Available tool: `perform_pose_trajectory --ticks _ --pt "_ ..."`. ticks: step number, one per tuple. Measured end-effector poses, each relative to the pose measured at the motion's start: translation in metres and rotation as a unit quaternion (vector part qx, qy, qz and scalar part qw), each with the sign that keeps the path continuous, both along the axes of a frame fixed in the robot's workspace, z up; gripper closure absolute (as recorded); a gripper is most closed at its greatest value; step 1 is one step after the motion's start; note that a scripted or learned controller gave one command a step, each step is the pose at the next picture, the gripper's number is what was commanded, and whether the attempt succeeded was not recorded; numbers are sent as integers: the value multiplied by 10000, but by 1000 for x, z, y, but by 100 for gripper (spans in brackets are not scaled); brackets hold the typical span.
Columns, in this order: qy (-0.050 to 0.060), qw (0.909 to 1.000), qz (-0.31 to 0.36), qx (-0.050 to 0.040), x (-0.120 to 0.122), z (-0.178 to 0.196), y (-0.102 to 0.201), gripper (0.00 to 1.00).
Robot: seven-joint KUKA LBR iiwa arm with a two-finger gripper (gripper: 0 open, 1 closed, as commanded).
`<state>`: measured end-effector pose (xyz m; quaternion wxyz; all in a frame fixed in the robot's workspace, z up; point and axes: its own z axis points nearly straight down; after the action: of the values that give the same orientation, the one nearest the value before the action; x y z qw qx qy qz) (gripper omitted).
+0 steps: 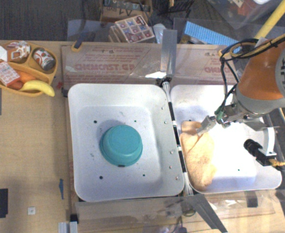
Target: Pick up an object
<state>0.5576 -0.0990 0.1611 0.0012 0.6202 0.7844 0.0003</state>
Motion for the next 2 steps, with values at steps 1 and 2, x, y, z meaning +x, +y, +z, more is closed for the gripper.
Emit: perform_pose_trajectory --ticks 1,2 --pt "-29 9997 260 1 31 -72 -6 0" --pt "-51 9997 255 1 32 -61 -7 100"
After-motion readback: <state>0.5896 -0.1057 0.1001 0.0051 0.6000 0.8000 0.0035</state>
